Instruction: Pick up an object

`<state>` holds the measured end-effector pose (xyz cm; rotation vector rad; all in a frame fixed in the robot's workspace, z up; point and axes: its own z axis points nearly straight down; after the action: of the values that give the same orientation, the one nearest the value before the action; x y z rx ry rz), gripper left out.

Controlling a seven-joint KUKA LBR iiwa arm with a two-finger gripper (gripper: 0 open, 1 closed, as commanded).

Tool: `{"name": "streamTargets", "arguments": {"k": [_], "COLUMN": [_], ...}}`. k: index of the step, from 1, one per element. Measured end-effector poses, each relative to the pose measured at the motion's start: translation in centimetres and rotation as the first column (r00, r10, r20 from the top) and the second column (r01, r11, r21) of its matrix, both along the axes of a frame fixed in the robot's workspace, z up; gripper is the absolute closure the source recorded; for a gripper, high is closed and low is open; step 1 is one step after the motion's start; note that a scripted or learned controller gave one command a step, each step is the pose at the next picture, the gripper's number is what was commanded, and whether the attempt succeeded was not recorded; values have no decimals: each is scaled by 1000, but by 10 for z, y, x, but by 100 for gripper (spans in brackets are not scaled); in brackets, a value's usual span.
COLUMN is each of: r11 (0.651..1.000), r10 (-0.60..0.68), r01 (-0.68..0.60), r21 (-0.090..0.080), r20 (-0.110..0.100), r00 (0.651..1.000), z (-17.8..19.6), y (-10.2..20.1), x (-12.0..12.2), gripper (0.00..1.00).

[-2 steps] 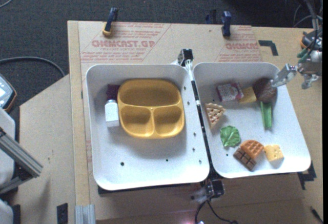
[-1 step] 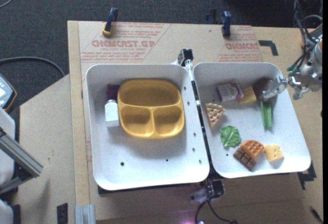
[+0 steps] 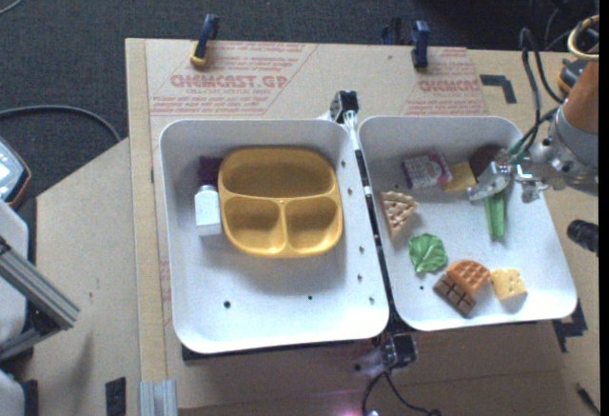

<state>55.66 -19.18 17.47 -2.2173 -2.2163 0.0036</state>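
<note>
Approach step: gripper (image 3: 502, 184), finger state indiscernible, poised at the right bin's (image 3: 561, 286) far-right edge over the green stalk (image 3: 497, 217), awaiting descent.

Green stalk (image 3: 497, 214) lying lengthwise, right bin (image 3: 547, 257), at tool (image 3: 504, 178).
</note>
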Motion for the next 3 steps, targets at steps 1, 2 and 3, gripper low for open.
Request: {"name": "streamTargets", "arguments": {"k": [1,2,3], "r11": [1000,1000,1000], "r10": [1,1,0], "r01": [-1,-1,0], "r21": [0,-3,-6], "r20": [-2,5,12], "r00": [1000,1000,1000], "z": [-63,-90,-77], "y": [3,3,2], "x": [3,3,5], "gripper": [0,0,100]}}
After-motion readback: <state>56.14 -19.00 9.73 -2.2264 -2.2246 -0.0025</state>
